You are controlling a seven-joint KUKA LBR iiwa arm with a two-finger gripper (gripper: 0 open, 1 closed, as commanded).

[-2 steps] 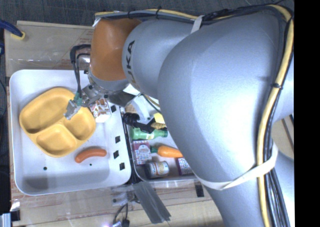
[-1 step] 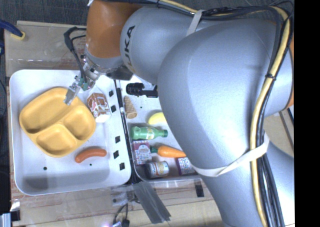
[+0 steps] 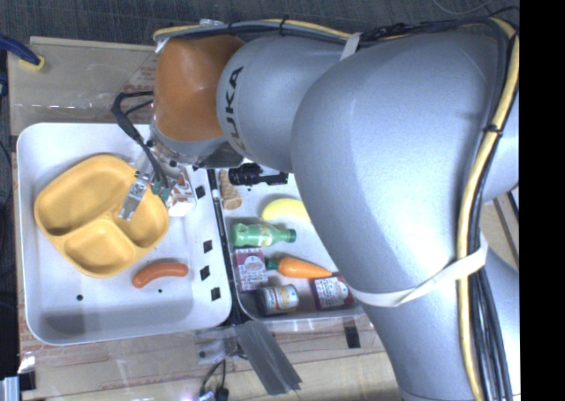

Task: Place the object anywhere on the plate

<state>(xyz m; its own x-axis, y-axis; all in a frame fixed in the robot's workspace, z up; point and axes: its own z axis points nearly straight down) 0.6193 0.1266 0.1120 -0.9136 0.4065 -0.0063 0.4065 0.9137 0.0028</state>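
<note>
A yellow divided plate (image 3: 88,214) lies in the left bin (image 3: 106,320). My gripper (image 3: 138,198) hangs over the plate's right rim, under the orange wrist band. A small white and red item (image 3: 181,199) lies right beside the gripper, just off the plate's right edge. Whether anything is in the gripper is hidden by the wrist. An orange-brown sausage (image 3: 161,273) lies on the bin floor, just below the plate and apart from it.
The right bin (image 3: 300,318) holds a yellow lemon (image 3: 282,209), a green bottle (image 3: 260,234), a carrot (image 3: 302,268), a small box (image 3: 250,268) and two cans (image 3: 278,299). The big grey arm covers the right bin's far side.
</note>
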